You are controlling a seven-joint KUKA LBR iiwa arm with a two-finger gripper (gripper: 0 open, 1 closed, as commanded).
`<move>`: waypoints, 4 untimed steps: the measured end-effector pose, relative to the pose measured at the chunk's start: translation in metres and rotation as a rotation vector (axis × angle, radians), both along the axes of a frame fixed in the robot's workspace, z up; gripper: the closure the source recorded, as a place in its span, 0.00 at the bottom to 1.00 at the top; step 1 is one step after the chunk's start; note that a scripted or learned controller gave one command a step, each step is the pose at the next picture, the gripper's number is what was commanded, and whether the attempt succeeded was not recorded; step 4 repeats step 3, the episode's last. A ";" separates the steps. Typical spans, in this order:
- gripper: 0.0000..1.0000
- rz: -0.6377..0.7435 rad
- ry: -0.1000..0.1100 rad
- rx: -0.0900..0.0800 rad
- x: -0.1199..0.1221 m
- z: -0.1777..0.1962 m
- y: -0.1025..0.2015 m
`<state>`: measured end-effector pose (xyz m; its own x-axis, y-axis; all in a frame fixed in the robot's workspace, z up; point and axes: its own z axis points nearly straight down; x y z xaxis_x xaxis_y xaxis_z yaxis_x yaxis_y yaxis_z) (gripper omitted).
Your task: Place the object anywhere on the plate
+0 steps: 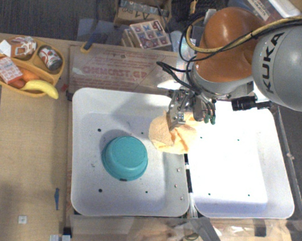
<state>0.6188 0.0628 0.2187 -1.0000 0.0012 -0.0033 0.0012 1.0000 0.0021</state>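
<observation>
Over the left bin (82, 190) the grey arm (288, 56) reaches in from the right. Its gripper (176, 116) hangs at the right side of that bin, and its fingers are clamped on a floppy yellow-orange thing (172, 135). This soft thing droops below the gripper, close to the edge where the left bin meets the right bin (241, 172). A round teal plate (125, 157) lies upside down in the left bin, near the soft thing but apart from it

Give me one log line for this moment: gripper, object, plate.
gripper: above left bin's right edge, on yellow-orange object | grasp: cannot tell | teal plate: left bin, apart from the object | placement: not yet done
</observation>
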 end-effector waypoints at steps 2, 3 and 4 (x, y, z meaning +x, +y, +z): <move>1.00 0.005 0.000 0.000 -0.044 0.008 0.098; 0.00 0.005 0.000 0.000 -0.044 0.008 0.098; 0.00 0.005 0.000 0.000 -0.044 0.008 0.098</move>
